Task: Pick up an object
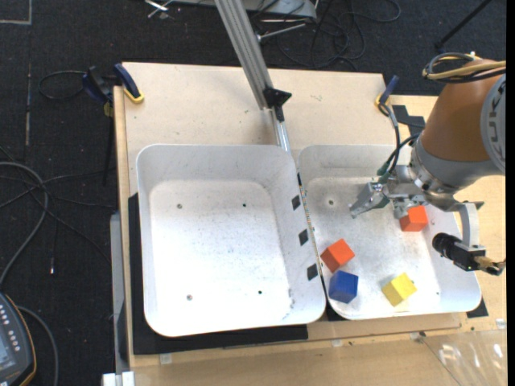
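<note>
Tool point(372, 199) just left of orange cube point(414, 218)

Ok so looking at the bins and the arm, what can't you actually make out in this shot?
- Gripper: small and dark over the right bin; whether its fingers are open or shut is unreadable.
- Orange block under the wrist: partly covered by the arm, so touching or apart cannot be told.
- Arm: cut off by the view's right edge.
- Dark specks in the left bin: too small to identify.
</note>
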{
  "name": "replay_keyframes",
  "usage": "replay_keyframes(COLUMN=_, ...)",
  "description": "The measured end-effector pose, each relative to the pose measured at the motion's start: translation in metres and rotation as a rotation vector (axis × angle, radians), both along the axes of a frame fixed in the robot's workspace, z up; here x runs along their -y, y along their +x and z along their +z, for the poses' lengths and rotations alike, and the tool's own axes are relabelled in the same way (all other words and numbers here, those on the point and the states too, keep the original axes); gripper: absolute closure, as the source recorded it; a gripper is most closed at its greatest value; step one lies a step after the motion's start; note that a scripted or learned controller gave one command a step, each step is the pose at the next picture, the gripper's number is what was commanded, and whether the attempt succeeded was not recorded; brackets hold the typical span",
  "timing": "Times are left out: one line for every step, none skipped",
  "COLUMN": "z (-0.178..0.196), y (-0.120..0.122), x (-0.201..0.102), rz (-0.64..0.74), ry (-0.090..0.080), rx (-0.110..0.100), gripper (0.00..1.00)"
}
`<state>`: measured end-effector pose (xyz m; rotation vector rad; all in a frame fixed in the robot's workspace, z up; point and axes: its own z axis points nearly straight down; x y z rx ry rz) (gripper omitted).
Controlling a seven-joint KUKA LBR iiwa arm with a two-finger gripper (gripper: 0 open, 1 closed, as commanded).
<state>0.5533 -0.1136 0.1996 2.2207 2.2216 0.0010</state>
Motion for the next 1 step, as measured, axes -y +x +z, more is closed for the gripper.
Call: replay_keyframes(z=-0.0815, y=0.0572, x=0.0369, rz=-0.001, ry=-0.003, rx=-0.003, gripper=0.0)
